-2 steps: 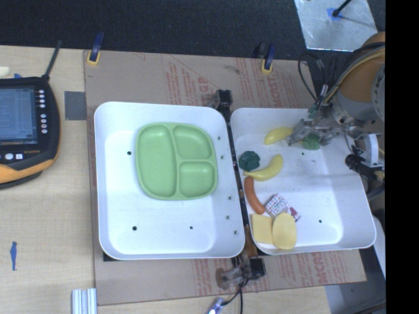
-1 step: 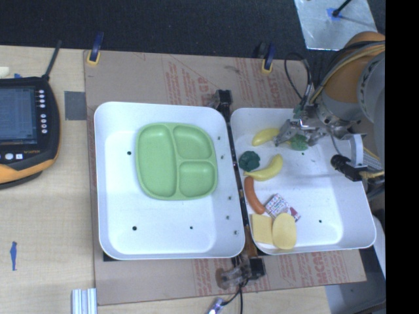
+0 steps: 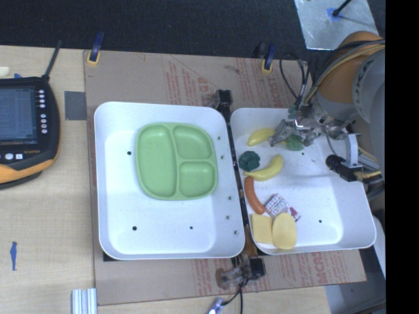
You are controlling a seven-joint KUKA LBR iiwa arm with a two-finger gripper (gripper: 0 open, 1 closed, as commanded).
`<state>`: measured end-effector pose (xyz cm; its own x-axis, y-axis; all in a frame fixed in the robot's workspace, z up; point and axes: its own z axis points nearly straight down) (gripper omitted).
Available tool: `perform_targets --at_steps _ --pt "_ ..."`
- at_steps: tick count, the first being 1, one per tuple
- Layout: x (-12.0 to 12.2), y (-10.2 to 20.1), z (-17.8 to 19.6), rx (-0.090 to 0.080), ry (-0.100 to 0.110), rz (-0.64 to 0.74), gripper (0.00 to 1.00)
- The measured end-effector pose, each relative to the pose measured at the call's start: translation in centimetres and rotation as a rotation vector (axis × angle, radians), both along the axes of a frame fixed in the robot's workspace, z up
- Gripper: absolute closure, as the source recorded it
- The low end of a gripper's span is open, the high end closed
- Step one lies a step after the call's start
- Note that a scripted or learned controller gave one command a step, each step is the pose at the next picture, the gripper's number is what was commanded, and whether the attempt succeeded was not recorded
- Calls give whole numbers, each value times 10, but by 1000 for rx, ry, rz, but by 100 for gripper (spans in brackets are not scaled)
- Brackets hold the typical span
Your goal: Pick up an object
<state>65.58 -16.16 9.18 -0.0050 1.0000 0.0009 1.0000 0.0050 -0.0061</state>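
A: Over the right bin, the end effector was down by a green toy, near the banana.

B: Grip? Couldn't tell. Nothing looked lifted; the pick was all left to do.

Colours in the two white bins

The divided plate is pale green; the two bananas are yellow, the sausage orange-red, the broccoli dark green, the wrapper red and white.

Toy food crowds the right bin's left side.
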Motion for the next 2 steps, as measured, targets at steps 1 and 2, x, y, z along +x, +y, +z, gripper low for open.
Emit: perform_targets --at_steps 1,2 --pt "-30 27 0 -2 -2 1 0" --pt "0 45 0 -1 1 0 0"
